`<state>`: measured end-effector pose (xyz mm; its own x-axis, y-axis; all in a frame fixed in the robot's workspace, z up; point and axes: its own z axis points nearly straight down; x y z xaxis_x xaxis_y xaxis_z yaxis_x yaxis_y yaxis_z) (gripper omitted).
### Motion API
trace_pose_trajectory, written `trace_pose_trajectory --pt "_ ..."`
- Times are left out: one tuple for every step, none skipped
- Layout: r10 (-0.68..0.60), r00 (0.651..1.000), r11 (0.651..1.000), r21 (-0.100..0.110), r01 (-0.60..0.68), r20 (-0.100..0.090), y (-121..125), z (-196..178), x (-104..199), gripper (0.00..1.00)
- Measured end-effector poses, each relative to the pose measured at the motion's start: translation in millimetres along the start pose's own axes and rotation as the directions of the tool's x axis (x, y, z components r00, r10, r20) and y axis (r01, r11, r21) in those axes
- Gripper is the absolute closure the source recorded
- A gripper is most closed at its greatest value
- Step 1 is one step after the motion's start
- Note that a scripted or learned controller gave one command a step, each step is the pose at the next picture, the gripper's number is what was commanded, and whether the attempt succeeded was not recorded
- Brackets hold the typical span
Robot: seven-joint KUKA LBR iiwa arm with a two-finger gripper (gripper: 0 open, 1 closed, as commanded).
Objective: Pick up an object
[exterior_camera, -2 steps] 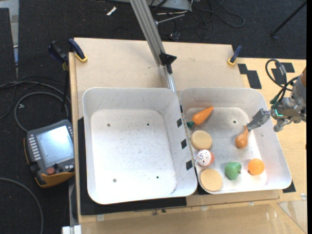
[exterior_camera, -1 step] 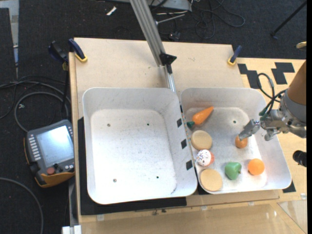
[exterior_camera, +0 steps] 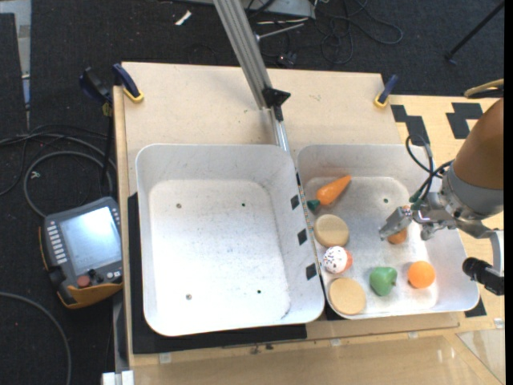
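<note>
My gripper (exterior_camera: 398, 224) hangs low over the right side of the right bin (exterior_camera: 365, 157), reaching in from the right. A small orange object (exterior_camera: 397, 237) peeks out just under its tip; whether it is gripped I cannot make out. An orange carrot (exterior_camera: 333, 188) lies at the bin's upper left. Below it sit a tan round piece (exterior_camera: 331, 231), a white ball with red spots (exterior_camera: 336, 258) and a second tan disc (exterior_camera: 348, 295). A green pepper (exterior_camera: 383, 279) and an orange fruit (exterior_camera: 421, 274) rest near the front edge.
The left bin (exterior_camera: 160, 167) stands beside the right one, sharing a raised divider edge (exterior_camera: 300, 215). A slanted metal pole (exterior_camera: 244, 46) crosses the bench's back. A teach pendant (exterior_camera: 84, 247) lies on the floor at left.
</note>
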<state>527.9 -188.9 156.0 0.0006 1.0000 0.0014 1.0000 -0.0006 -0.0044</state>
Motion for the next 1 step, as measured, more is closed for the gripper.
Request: trace_pose_trajectory --pt "0.000 1.000 1.000 0.000 0.000 0.000 4.7 44.7 0.7 0.00"
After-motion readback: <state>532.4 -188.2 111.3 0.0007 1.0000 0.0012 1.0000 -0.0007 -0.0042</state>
